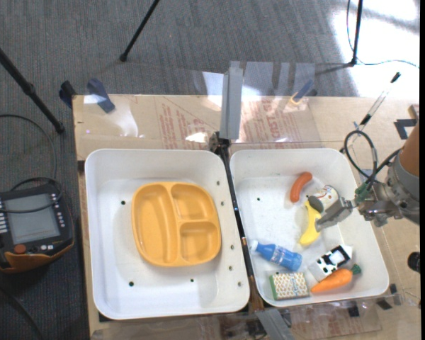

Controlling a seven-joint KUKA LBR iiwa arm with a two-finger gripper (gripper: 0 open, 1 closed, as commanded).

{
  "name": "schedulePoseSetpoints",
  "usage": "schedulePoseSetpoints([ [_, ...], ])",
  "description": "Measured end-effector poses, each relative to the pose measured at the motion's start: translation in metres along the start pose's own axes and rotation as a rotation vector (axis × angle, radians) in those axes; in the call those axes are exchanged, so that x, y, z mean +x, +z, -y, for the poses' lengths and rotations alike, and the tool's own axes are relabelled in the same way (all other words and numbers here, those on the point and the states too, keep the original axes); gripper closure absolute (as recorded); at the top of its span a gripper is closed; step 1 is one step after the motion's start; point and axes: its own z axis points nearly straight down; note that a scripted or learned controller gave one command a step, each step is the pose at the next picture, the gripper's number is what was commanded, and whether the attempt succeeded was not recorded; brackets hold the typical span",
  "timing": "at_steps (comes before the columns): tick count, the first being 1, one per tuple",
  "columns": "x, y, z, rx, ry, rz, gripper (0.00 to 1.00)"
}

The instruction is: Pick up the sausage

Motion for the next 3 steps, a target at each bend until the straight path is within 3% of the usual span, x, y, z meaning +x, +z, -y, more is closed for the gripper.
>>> schedulePoseSetpoints([
  [1,-0.033,-0.022,-0.099,-0.002,0.194,0.002,0.00],
  [2,-0.039,0.095,-0.125,-0.002,0.053,0.000,0.00],
  [3,-0.043,0.178,-0.168,-0.001,0.091,-0.014,0.00],
])
